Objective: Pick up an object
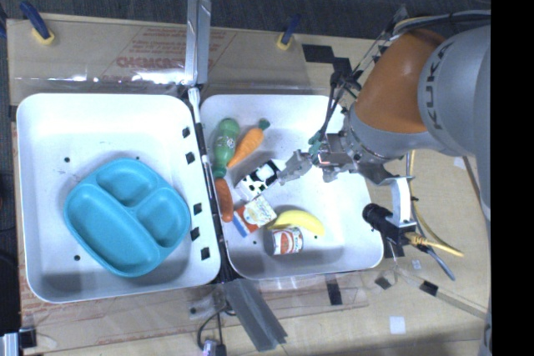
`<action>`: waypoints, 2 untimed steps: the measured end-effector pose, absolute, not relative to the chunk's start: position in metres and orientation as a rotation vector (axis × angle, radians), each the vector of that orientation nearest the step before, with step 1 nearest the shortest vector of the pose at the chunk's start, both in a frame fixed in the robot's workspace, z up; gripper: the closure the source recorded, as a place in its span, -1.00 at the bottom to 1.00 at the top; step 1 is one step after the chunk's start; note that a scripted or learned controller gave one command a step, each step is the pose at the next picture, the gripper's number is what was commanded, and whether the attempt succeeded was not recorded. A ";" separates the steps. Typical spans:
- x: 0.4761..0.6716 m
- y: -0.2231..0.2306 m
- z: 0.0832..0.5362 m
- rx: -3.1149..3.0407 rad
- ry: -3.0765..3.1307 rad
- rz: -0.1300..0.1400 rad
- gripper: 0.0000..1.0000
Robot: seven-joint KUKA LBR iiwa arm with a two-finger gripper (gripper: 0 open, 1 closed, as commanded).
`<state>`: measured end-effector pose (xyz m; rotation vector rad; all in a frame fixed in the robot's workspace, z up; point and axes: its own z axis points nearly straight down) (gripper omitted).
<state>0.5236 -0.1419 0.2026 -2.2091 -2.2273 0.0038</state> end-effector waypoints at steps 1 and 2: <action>0.486 -0.185 0.091 -2.024 -2.397 0.002 -1.00; 0.486 -0.185 0.101 -2.017 -2.404 0.003 1.00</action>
